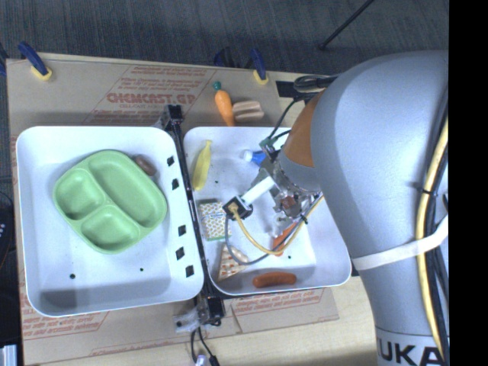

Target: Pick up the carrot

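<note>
An orange carrot with a green tip lies on the cardboard behind the right bin, outside its far rim. My gripper hangs low over the middle right of the right bin, well forward of that carrot. A small orange piece shows just under the gripper, beside a looping yellow cable. I cannot tell what it is or whether it touches the gripper. The arm's grey body hides the bin's right side.
A tan block lies next to the carrot. The right bin holds a banana, a printed packet, a cracker and a sausage. The left bin holds a green divided plate and a brown item.
</note>
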You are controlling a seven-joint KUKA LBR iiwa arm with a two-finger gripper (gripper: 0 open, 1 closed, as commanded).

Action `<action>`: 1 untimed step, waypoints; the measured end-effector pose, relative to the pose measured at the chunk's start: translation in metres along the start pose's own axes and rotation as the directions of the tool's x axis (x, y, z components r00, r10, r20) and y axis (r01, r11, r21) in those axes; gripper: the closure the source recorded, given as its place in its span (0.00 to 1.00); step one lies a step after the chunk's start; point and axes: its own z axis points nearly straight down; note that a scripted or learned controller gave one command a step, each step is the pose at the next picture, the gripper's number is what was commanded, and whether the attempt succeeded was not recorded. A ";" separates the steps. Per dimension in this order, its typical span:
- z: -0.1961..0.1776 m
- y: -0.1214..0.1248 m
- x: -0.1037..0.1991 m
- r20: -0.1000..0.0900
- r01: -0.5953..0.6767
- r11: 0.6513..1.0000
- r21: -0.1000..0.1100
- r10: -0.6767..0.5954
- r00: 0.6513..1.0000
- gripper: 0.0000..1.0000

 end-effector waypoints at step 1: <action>-0.004 -0.061 -0.063 -0.026 -0.179 0.984 -0.016 0.179 0.984 0.00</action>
